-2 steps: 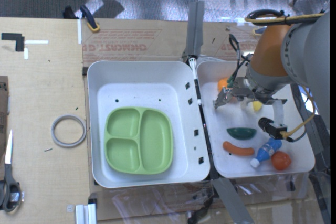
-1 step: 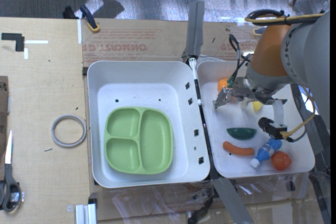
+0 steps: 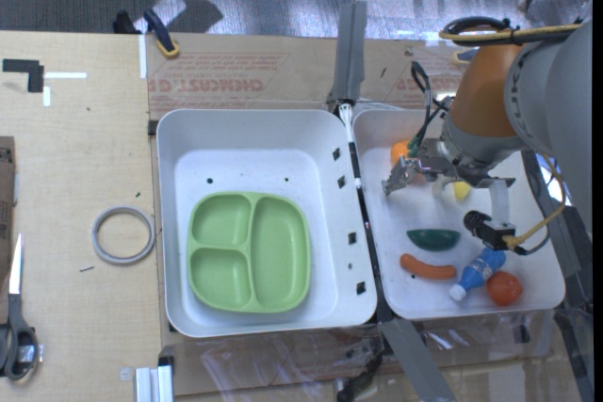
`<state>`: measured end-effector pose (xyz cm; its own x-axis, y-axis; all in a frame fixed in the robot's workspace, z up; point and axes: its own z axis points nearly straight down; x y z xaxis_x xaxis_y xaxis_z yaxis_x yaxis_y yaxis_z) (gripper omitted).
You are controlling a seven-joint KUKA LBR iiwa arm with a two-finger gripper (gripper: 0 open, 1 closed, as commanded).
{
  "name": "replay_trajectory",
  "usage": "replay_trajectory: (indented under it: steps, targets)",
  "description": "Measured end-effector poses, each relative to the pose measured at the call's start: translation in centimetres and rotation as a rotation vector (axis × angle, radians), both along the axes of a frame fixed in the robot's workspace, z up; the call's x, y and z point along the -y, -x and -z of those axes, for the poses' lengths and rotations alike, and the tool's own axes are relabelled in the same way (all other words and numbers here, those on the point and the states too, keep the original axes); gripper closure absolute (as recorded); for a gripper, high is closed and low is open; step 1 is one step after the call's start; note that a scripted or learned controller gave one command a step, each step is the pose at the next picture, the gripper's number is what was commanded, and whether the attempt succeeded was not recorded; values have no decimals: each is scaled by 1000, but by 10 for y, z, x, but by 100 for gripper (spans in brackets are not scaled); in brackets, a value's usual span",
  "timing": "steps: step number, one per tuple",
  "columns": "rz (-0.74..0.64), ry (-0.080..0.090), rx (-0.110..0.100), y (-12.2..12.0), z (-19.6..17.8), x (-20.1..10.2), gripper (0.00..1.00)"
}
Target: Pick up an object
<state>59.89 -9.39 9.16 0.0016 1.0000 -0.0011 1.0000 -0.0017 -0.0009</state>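
Note:
My gripper (image 3: pixel 403 174) hangs over the upper left part of the right bin (image 3: pixel 542 297), below the arm's orange band. Nothing shows held in it. A small orange object (image 3: pixel 400 149) lies just behind it, partly hidden. A yellow object (image 3: pixel 460 191) sits to its right, under the wrist. Further forward in the same bin lie a dark green piece (image 3: pixel 433 239), a reddish sausage (image 3: pixel 427 267), a blue bottle with a white cap (image 3: pixel 477 274) and a red ball (image 3: pixel 505 288).
The left bin (image 3: pixel 179 146) holds a green divided plate (image 3: pixel 251 251). A tape ring (image 3: pixel 123 233) and scissors (image 3: pixel 14 345) lie on the bench at left. A black cable end (image 3: pixel 477 223) hangs by the wrist.

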Motion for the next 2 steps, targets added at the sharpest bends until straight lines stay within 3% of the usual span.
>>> replay_trajectory:
  steps: [2]
  targets:
    - [0, 0, 0, 0, 0, 0, 0]
